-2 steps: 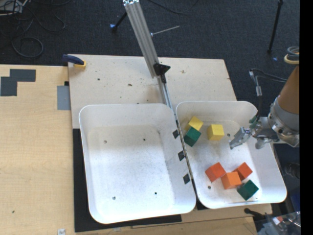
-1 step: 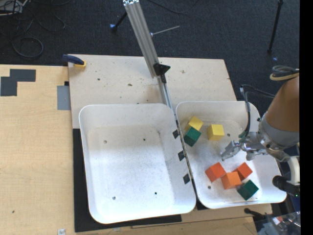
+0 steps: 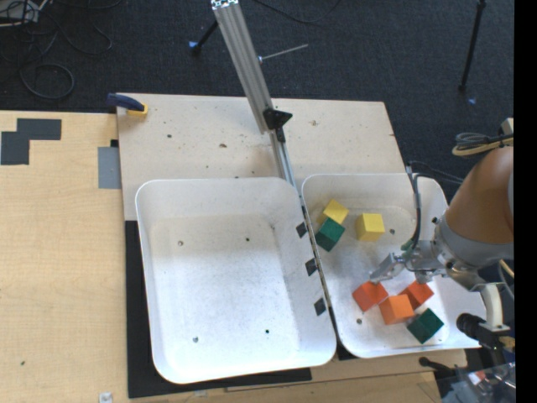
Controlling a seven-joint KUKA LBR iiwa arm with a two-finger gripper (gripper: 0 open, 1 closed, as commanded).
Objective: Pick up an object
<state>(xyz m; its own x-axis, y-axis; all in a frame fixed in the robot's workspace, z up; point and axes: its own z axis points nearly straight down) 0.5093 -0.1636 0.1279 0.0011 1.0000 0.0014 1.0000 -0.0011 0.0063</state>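
In the right bin (image 3: 436, 196): arm reaches in from right, gripper (image 3: 394, 267) low above orange blocks (image 3: 370, 295) | blocks just beside gripper, apart | finger state blurred, cannot tell | wrist cut off at edge

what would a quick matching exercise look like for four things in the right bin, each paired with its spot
Things:
1. lone yellow cube
2. green cube touching a yellow one
3. other green cube
4. gripper

Spots:
A. against the divider between the bins
B. nearest the right bin's front edge
C. above the orange cubes
D. apart from the others, toward the bin's far side

Pairs: 1-D, 2-A, 3-B, 4-C
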